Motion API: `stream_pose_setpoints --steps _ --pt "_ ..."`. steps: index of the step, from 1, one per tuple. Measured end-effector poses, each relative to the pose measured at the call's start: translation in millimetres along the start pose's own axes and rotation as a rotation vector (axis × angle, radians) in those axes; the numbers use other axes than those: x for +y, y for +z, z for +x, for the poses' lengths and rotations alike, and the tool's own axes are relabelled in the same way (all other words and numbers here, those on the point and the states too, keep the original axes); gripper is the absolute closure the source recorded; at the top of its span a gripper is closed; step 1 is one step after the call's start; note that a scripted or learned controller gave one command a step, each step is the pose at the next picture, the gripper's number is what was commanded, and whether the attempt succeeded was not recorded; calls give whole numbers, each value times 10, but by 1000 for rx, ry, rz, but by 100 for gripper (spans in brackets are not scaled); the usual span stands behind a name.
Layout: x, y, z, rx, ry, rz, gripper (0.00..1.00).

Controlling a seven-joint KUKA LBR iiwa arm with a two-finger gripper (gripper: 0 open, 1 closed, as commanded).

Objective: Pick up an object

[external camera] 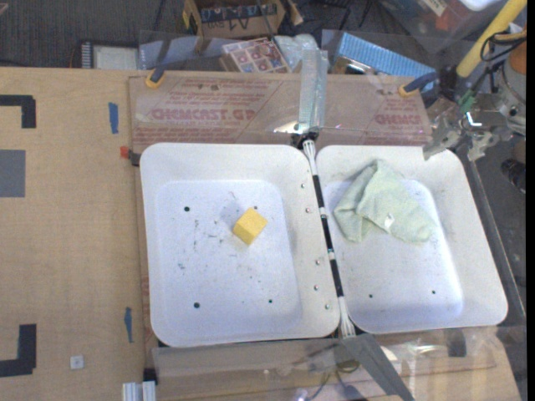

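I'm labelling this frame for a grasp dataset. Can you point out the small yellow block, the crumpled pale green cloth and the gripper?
Small yellow block (pixel 249 225), camera view, on its top face.
Crumpled pale green cloth (pixel 386 207), camera view, mid-fold.
Gripper (pixel 458 134), camera view, at its metal fingers' tips.

Brown bench – two white bins side by side: left bin, right bin.

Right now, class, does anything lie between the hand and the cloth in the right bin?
Nothing visible does. The hand hangs by the right bin's far corner; the cloth lies uncovered just inside, with bare white floor between them.
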State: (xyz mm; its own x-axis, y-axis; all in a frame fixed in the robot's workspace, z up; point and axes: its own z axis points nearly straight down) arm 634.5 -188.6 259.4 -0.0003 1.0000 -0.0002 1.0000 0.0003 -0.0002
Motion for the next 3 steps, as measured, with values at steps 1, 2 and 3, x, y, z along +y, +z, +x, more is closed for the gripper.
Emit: stream_pose_setpoints --steps 1,2,3 --pt "7 -108 -1 -2 -1 -3 100" --pt "-93 1609 493 -1 126 -8 100" --pt "-472 1651 390 -6 -79 -27 100"
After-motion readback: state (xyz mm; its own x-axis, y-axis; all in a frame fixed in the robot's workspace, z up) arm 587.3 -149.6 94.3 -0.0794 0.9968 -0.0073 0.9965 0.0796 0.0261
